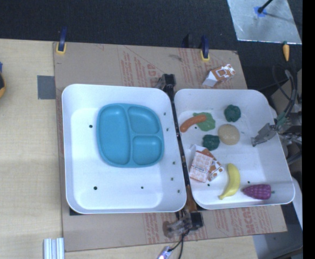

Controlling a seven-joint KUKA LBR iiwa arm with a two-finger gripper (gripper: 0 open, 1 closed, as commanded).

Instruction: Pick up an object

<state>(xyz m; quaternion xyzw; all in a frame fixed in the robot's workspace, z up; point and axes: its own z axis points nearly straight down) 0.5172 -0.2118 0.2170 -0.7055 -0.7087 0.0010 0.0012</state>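
Grey, my gripper (262, 135) sits at the right bin's (279, 161) three o'clock rim, finger state indeterminate, and risks striking that wall before reaching the potato (229, 134).

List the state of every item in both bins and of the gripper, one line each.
Blue divided plate: flat in left bin, nothing on it.
Banana: lying in right bin.
Purple fruit: lying by the front rim.
Snack packet: lying flat, near the banana.
Carrot: lying down.
Gripper: low over the right bin, holding nothing visible.
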